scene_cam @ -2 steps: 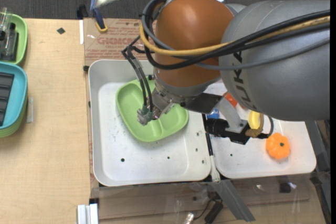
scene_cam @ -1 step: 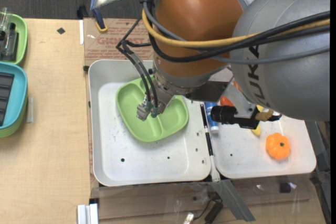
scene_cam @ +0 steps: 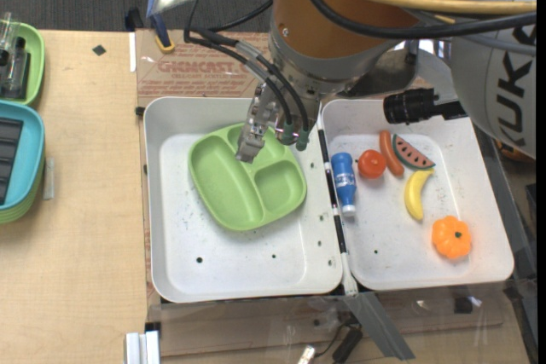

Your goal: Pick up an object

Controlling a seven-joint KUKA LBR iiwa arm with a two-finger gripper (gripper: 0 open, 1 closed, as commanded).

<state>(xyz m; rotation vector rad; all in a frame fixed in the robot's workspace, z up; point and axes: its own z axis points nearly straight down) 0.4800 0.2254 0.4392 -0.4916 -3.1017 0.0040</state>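
Observation:
A green divided plate lies in the left white bin. My gripper hangs over the plate's far rim, near the divider, with its fingers close to or touching the plate. The right white bin holds a blue bottle, a red tomato, a sausage, a watermelon slice, a banana and a small orange pumpkin.
The arm's wide orange and grey body covers the bins' far edge, with black cables hanging to the left. A cardboard sheet lies behind the left bin. Green and blue trays sit at the bench's left edge.

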